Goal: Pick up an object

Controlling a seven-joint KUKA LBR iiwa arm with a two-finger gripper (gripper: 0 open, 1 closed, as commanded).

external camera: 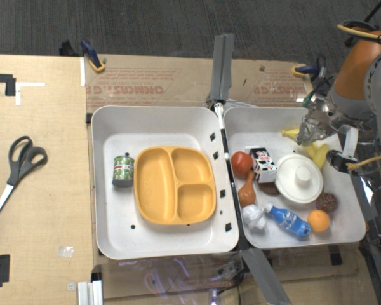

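The gripper (pixel 310 131) hangs over the right bin's (pixel 241 115) far right corner, just above a banana (pixel 312 150); its finger spread cannot be made out. A clean pick would mean descending squarely on the banana, clear of the white lid (pixel 299 178).

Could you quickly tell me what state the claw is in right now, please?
Claw: low over the right bin beside the yellow banana; open or closed cannot be told.

A robotics lab: workbench (pixel 32 221) with bins (pixel 101 189), clamps (pixel 92 54), scissors (pixel 19 164).
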